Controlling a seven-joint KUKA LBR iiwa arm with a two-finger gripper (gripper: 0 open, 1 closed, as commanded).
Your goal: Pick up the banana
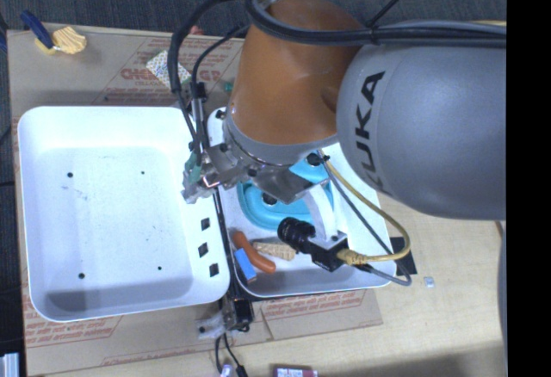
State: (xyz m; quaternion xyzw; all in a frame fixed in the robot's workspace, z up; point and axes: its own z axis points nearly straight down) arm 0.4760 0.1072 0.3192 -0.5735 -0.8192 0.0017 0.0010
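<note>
Arm (344,108) reaching from right, bent low over right bin (344,281); wrist covering it | pincer state: cannot tell

The arm (413,117) is a thick, rounded body of smooth grey casing with "KUKA" printed down it in black capitals. Next to the grey shell sits a broad orange band (288,65), glossy and barrel-shaped, narrowing into a pale grey ring at the wrist. Below that ring hangs a cluster of bare metal brackets and small fittings (215,169). Black cables (185,48) loop from the top of the orange band down its left side. A black cylindrical connector (297,233) juts out beneath the wrist, and a yellowish cable (374,225) curves from there along the grey shell.
</note>
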